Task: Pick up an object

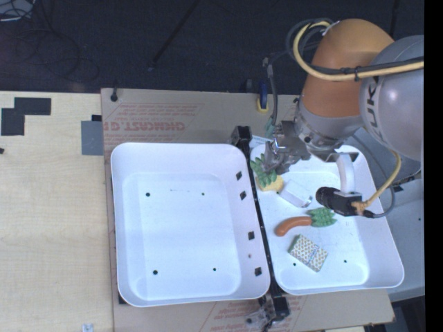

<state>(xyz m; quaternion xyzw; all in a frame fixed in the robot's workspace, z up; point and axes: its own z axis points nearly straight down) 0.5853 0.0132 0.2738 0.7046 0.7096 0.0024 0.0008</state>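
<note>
Pale wooden bench [48, 227] is carrying two shallow white bins lying side by side on a cardboard sheet [173, 120]. Over the right bin [377, 268], the gripper [277, 159] is hanging at the far left corner, just above a yellow and green toy [266, 175]; whether it is gripping the toy is impossible to tell. Nearby, a toy carrot [301, 223] with a green top is lying mid-bin, and a small patterned packet [308, 252] is sitting just in front of it. The left bin [124, 254] is lying alongside.
</note>
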